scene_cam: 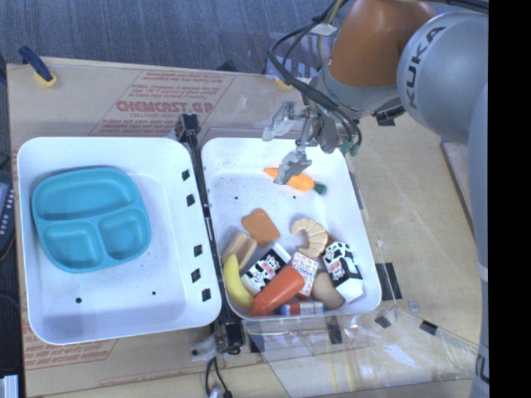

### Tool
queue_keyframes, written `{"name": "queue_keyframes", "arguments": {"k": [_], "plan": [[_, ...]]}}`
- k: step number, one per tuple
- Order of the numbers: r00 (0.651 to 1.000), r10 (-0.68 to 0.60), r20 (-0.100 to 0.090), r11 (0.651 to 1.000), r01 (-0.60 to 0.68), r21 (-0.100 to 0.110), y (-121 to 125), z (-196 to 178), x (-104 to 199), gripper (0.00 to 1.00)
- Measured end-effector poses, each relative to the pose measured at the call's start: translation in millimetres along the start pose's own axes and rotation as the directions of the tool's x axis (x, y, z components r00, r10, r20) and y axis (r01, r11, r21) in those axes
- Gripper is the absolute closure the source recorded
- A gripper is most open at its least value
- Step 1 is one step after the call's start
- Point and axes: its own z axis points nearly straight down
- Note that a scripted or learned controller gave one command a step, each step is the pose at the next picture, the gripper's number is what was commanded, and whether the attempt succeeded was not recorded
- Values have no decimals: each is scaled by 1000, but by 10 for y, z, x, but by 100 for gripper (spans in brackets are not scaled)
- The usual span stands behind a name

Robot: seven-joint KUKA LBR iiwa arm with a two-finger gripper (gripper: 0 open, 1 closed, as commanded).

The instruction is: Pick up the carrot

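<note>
1. At the far end of the right bin (362,222), the carrot (297,181) lies on its side on bare white floor, green top toward the arm's side and orange tip toward the divider. It sits well apart from the other toys, so an approach from above meets no neighbour.

2. Directly over the carrot, the gripper (292,171) hangs from the grey arm (440,65), which reaches in from the right with its orange band (365,40) above. The fingertip region overlaps the carrot's middle. Whether the gripper is released or clamped on the carrot cannot be told at this resolution.

3. Toward the near end of the same bin, the remaining toys are crowded together: a banana (235,282), a large red-orange piece (278,292), two cow-print cartons (342,265) and several bread-like pieces (260,225). Their crowding is judged to make the isolated carrot the easier target.

4. On the left bin (50,322) floor rests a blue divided tray (87,216), clear of the working area.

5. Judgement: the step in hand is the descent or closure on the carrot; a lift has not yet been shown.
</note>
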Motion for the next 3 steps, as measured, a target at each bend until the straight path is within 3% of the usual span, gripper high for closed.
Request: {"name": "queue_keyframes", "arguments": {"k": [1,2,3], "plan": [[998,-70,-6,998,70,-3,-407,596,35,0],[1000,-6,-8,1000,6,-2,-910,1358,-64,0],[1000,25,-4,1000,-25,-3,-625,1452,434,0]]}}
